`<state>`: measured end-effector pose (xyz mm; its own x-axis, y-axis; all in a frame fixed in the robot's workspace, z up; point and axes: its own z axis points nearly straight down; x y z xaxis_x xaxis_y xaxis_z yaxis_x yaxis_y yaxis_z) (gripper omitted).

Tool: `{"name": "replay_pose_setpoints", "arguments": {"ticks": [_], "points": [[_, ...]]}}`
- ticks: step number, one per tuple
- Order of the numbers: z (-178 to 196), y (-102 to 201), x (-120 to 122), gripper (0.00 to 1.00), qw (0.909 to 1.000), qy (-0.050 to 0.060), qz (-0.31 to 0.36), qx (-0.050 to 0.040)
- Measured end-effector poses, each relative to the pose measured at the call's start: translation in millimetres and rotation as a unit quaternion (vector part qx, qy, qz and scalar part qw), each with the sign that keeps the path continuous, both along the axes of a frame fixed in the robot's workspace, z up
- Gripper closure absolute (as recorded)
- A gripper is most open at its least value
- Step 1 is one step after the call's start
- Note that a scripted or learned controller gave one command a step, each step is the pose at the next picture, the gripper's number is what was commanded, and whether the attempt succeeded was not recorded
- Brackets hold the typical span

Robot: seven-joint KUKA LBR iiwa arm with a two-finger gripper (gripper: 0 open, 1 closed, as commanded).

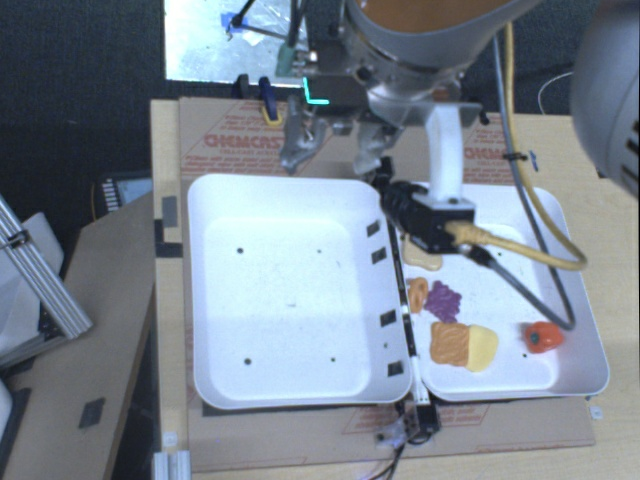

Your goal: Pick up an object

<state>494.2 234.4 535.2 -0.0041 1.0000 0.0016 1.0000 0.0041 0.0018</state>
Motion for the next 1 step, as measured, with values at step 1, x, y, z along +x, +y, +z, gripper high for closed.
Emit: {"name": "replay_pose_setpoints", "arguments": {"ticks": [1], "points": [[11.5, 0.3, 0.2, 1.00, 1.0000, -0.001, 0.001, 0.0010]]}}
